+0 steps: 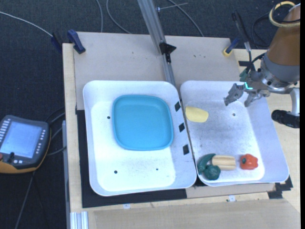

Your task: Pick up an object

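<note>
On the floor left of the desk [119, 51] lies a pendant [21, 142], screen up, well clear of the work. The left bin [95, 175] carries a blue plate [143, 122] lying flat in its middle, which I judge is put there as a landing place and not as something to lift. A metal post [152, 18] slants down to the seam between the bins.

The right bin [267, 128] holds the candidates. A yellow piece [196, 114] lies alone near its left wall, toward the far end. Along the near edge sit three things in a row: a green item [208, 166], touching a tan roll [224, 162], and just beside that a red pepper [248, 161] (the row looks crowded, so a clean grip there seems harder).

The jaws [244, 95] hang over the far right part of this bin, two fingers spread apart with nothing between them. The yellow piece lies to their left, apart from them but the nearest thing; the row of three is well apart, toward the near edge.
</note>
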Motion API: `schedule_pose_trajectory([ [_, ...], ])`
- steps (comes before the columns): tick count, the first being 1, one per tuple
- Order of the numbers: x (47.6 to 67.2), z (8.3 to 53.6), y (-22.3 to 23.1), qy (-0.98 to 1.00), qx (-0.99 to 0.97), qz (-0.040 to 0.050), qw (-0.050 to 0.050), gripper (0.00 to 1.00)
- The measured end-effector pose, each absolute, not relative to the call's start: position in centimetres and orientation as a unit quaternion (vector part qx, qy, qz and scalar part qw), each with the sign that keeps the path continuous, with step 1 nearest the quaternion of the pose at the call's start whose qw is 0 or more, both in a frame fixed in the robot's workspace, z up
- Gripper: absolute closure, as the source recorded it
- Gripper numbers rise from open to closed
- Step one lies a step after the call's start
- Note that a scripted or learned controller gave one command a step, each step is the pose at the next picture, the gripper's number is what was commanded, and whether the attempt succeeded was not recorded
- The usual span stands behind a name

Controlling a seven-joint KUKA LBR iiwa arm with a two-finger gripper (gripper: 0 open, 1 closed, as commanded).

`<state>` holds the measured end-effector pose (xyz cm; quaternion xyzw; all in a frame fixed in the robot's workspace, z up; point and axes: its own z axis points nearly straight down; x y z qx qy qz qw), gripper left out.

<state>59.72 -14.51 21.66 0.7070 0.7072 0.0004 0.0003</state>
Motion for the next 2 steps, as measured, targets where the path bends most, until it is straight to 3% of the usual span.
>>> schedule_pose_trajectory([
  [1, 59.7, 21.7, -14.5, 0.707, 0.707, 0.0003, 0.0, 0.0],
  [2, 60.1, 15.5, -14.5, 0.707, 0.707, -0.0014, -0.002, 0.0],
])
